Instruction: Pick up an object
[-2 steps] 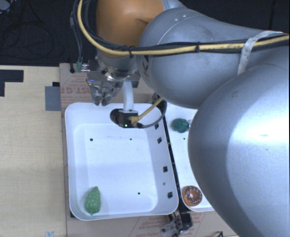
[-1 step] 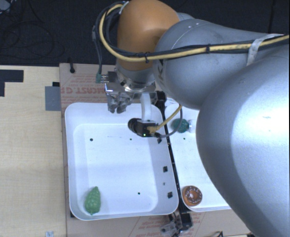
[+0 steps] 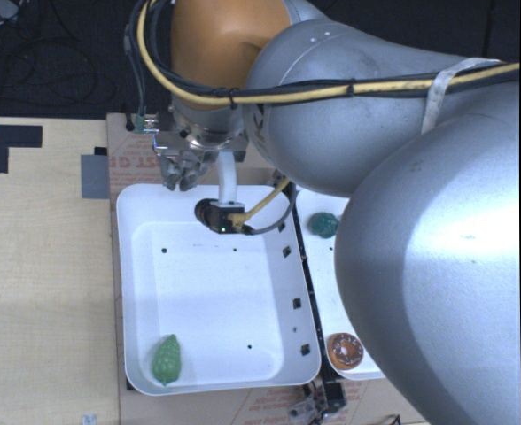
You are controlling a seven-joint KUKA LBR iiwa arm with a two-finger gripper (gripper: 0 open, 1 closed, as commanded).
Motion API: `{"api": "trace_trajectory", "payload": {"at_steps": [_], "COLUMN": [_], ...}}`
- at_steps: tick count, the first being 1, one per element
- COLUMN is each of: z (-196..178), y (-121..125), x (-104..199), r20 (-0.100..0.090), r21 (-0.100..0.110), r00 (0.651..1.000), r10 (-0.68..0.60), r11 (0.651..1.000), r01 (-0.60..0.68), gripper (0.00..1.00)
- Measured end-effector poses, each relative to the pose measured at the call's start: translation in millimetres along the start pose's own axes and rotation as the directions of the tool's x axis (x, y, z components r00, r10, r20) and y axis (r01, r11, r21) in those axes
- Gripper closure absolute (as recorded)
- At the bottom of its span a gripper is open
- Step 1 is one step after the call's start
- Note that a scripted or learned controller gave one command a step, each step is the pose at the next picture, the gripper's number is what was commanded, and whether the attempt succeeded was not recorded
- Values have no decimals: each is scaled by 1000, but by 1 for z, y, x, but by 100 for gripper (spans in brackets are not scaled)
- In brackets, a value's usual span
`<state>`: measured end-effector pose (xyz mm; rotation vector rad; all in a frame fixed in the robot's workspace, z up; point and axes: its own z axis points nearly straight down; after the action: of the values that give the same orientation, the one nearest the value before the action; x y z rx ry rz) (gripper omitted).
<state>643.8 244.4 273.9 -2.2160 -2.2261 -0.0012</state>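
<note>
Grey arm links fill the right and upper part of the frame, the big arm (image 3: 402, 149) sweeping in from the right edge and bending toward the upper centre, where its orange band (image 3: 221, 29) sits above the wrist. A yellow-and-black cable loops around the band and runs along the arm to the right. Below the wrist the gripper (image 3: 182, 177) hangs over the top rim of the left bin (image 3: 136, 264), near that bin's upper left corner; its fingers look drawn close together with nothing seen between them, though they are small and dark. Just to the lower right of it a black fitting with a white stem rests above the bin's upper wall. A green lumpy object (image 3: 166, 359) lies in the lower left corner of the left bin, well apart from the gripper. In the right bin (image 3: 318, 277), a teal object (image 3: 323, 225) sits near the top and a brown round doughnut-like object (image 3: 344, 351) near the bottom, both beside the arm's edge. Pale wooden surface (image 3: 39, 282) lies to the left.
</note>
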Motion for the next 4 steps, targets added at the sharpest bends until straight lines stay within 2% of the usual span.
{"api": "trace_trajectory", "payload": {"at_steps": [1, 2, 3, 4], "z": [52, -122, 17, 25], "y": [-9, 1, -48, 1], "x": [-1, -18, -1, -1], "r20": [4, -3, 6, 3], "r21": [8, -15, 19, 2], "r00": [1000, 1000, 1000, 1000], "r10": [5, 2, 1, 5], "r11": [1000, 1000, 1000, 1000], "r01": [-5, -2, -1, -5], "gripper": [100, 100, 100, 100]}}
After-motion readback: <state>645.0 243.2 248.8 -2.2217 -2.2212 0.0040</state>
